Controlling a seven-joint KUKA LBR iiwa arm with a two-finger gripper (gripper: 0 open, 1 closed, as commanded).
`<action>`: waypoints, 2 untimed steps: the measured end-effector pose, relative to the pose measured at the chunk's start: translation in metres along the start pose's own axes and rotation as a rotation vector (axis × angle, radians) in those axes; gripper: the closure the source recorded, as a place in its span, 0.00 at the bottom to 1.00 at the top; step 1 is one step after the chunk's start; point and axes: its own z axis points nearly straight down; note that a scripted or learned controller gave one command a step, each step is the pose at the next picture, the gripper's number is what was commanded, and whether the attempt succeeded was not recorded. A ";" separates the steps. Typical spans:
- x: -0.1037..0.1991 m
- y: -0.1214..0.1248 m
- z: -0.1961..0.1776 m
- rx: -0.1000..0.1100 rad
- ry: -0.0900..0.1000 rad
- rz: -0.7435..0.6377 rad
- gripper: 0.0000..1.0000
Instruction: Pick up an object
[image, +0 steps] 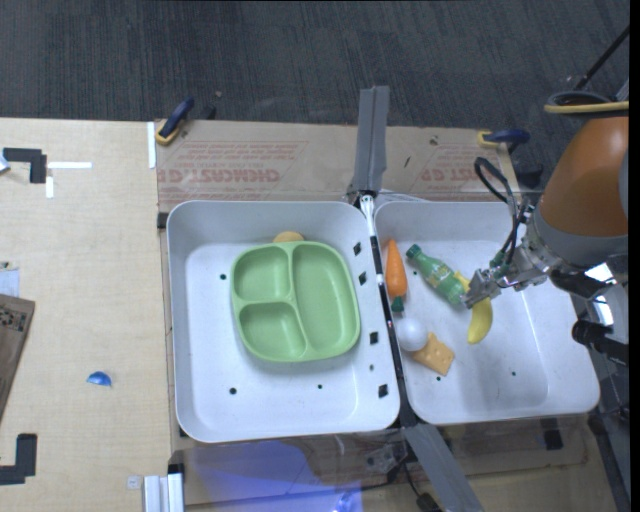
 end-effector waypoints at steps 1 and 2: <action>-0.030 0.060 0.059 0.000 -0.001 0.153 1.00; -0.012 0.097 -0.008 0.001 -0.001 0.334 1.00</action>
